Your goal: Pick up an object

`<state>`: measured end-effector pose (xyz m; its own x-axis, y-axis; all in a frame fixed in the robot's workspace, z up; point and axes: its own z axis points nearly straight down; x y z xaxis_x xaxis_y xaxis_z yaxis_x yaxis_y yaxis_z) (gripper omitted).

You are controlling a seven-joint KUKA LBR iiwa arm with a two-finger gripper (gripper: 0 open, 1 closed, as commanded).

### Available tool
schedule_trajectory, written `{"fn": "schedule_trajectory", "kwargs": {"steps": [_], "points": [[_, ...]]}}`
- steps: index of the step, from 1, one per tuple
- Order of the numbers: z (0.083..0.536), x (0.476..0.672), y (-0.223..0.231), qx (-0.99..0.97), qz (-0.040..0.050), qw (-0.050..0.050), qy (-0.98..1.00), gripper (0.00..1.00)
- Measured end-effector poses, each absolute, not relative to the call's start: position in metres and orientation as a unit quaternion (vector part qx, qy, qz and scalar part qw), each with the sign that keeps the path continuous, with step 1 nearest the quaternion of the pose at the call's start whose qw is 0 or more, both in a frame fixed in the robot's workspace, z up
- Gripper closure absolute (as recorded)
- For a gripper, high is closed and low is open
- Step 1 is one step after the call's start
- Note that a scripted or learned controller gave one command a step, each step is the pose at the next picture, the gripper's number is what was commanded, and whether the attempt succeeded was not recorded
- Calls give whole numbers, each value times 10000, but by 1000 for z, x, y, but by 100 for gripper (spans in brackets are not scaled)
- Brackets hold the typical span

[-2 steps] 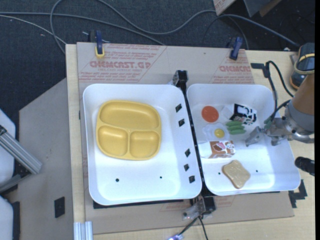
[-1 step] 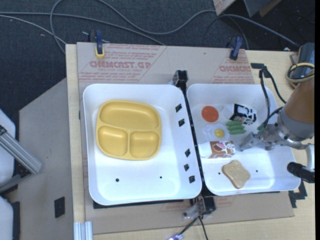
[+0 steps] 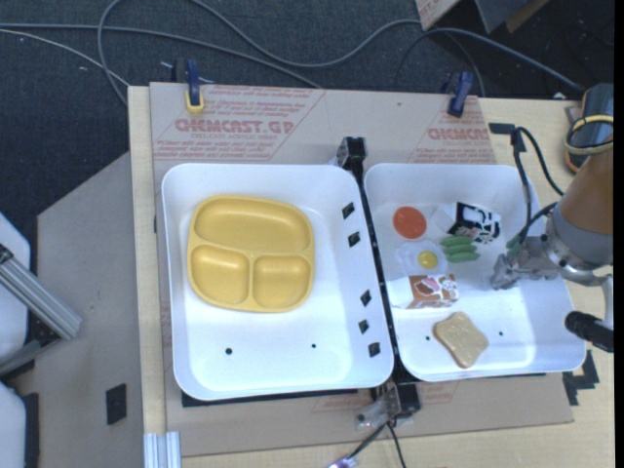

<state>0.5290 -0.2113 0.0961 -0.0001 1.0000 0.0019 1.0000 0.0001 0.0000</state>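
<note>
Approach step: gripper [image 3: 507, 271] is hovering right of the green toy [image 3: 458, 249], finger state indiscernible; next needing descent onto one object.

End effector [image 3: 509, 269] hovers in right bin [image 3: 517, 354] near green toy [image 3: 459, 249].

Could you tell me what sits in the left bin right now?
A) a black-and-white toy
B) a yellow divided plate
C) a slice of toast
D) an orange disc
B: the yellow plate lies in the left bin, while the toast, the orange disc and the black-and-white toy all lie in the right bin.
</note>
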Motion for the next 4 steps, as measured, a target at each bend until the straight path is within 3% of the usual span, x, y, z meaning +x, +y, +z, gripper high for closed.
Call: {"fn": "schedule_trajectory", "kwargs": {"steps": [3, 4], "points": [[239, 537, -204, -7064, -14, -28, -7078, 100], [242, 546, -160, -7054, -11, -8, -7088, 100]]}}
